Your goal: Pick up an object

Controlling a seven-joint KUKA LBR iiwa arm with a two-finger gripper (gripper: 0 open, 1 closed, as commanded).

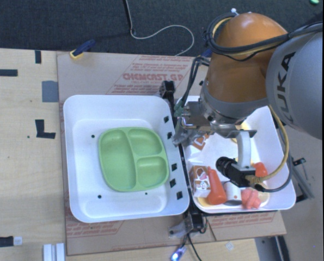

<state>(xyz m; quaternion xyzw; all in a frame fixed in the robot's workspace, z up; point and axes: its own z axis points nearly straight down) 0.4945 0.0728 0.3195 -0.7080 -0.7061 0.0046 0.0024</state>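
My gripper [184,128] hangs low over the near-left part of the right bin [276,125], close to the wall between the two bins. Just under it lies a small orange and white item [200,141], partly hidden by the gripper. At that bin's front lie a brown and white packet [201,179], a red carrot-like piece [216,191], a pink piece [251,199] and an orange piece [260,170]. The big orange wrist hides the bin's back part.
The left bin [80,145] holds a green divided plate [133,158]. A yellow flat thing [204,203] peeks out under the red piece. Both bins stand on a cardboard sheet [123,72] on the bench.
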